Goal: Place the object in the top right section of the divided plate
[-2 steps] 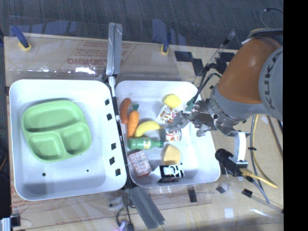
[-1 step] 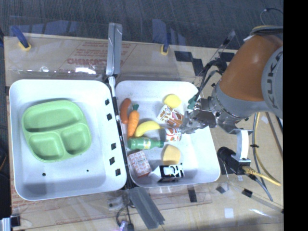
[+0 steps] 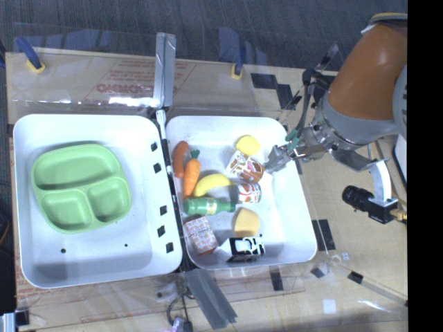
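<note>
A green divided plate [image 3: 80, 186] lies in the left bin [image 3: 41, 268]; its sections hold nothing. The right bin [image 3: 297, 216] holds a jumble of toy food: two carrots [image 3: 187, 166], a banana [image 3: 211, 182], a green bottle [image 3: 208, 206], a lemon [image 3: 248, 144], a patterned carton [image 3: 242, 166], a small can [image 3: 250, 193], a cheese wedge [image 3: 246, 222], a red box [image 3: 201, 235] and a black-and-white item [image 3: 246, 247]. My gripper [image 3: 280, 157] hangs over the right bin's right side, just right of the patterned carton. Nothing shows between its fingers.
A metal divider bar [image 3: 165, 71] stands at the back between the bins. The wooden bench [image 3: 346, 254] extends to the right, marked with black tape. Blue clamps [image 3: 29, 54] sit along the back edge.
</note>
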